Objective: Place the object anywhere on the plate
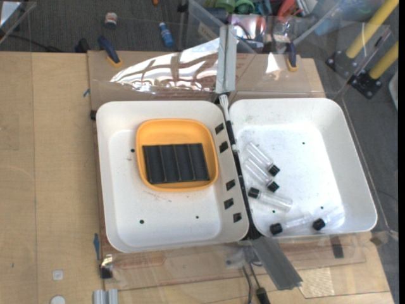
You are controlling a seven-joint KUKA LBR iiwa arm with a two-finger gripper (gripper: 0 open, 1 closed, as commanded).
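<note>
An orange plate [177,126] with rounded corners lies in the left white bin [126,214], towards its back. On the plate rests a black ribbed rectangular object [176,163], flat and covering most of the plate's floor. In the right white bin [316,125], several clear tubes with black caps [261,158] lie loose. Some are near the divider and some [297,223] are along the front wall.
A row of black clips [228,170] runs along the divider between the bins. Behind the bins stand crinkled foil [171,71] and a clear tub of coloured toys [266,2]. Bare wooden bench [44,170] extends to the left.
</note>
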